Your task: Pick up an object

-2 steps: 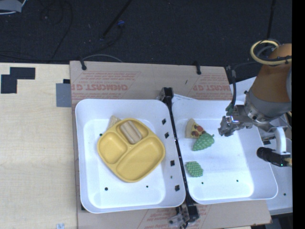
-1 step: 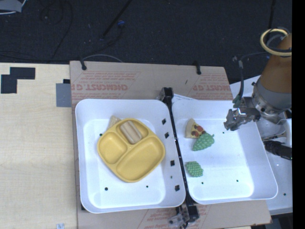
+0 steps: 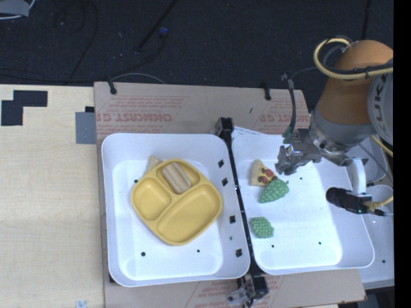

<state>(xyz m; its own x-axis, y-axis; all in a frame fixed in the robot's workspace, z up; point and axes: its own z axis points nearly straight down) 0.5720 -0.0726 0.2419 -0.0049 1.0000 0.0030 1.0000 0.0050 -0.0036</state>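
In the right bin (image 3: 321, 249) lie a toy pizza slice (image 3: 260, 172), a bunch of green toy grapes (image 3: 274, 190) just below it, and a small green knobbly piece (image 3: 261, 226) nearer the front. My gripper (image 3: 286, 162) hangs over the bin's back part, just right of the pizza slice and above the grapes. Nothing shows between its fingers. The left bin (image 3: 122, 249) holds a yellow divided plate (image 3: 183, 213) with a tan bread-like piece (image 3: 175, 176) in its back compartment.
A black divider (image 3: 234, 197) runs between the two bins. Cardboard sheets lie under the bins, and the pale bench top stretches out to the left. The right bin's front and right parts are bare white floor.
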